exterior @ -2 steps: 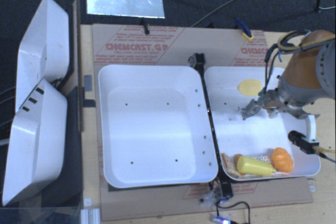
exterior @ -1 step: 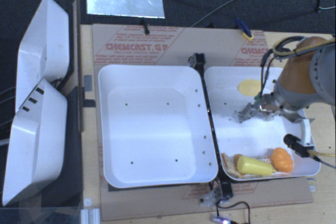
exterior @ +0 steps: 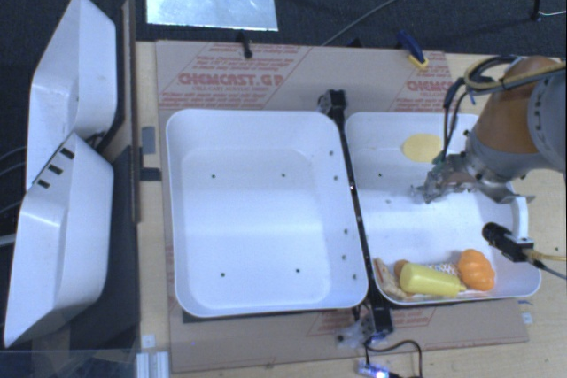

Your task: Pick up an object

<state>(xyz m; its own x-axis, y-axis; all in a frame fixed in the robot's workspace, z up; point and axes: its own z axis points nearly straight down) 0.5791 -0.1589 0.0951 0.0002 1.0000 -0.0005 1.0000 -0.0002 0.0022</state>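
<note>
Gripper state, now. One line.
Gripper: low in the right bin, beside the pale yellow disc; open or shut cannot be told, nothing seen held.

My pincer [exterior: 431,189] hangs over bare floor in the right bin [exterior: 390,217]. A yellow disc [exterior: 422,146] lies just behind it; a yellow cylinder [exterior: 430,281] and orange ball [exterior: 477,269] crowd the near wall. The left bin [exterior: 257,217] offers open room.
</note>
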